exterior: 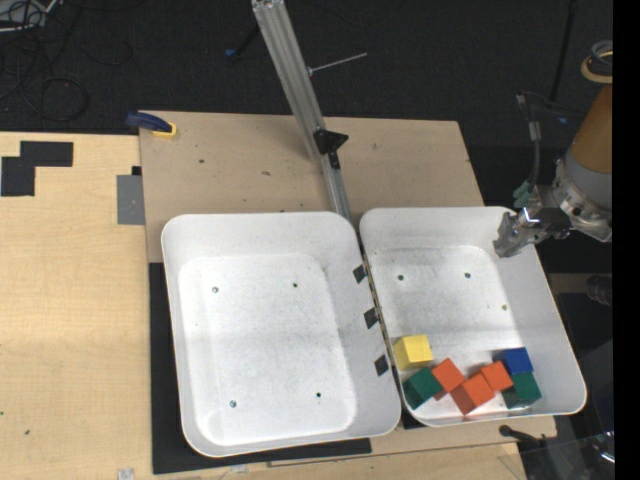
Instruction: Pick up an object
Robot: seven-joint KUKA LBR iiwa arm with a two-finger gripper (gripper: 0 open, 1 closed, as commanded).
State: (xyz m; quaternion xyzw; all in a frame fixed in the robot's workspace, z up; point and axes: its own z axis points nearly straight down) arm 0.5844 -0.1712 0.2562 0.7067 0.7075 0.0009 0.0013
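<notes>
Blocks [465, 378] lie well apart from end effector [512, 234].

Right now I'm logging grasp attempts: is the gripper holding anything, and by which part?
Nothing is held. The gripper sits over the right bin's far right rim, apart from the blocks at its near end.

- You look down on a light wooden bench [250, 163] set against a black floor strewn with dark cables [40, 88].
- A pale plywood panel [60, 298] lies at your left, bearing black [35, 163] and grey patches [128, 198].
- 1 slanted aluminium rail [295, 78] rises from the bench.
- A blue-and-yellow clamp [152, 123] grips the bench's far left corner.
</notes>
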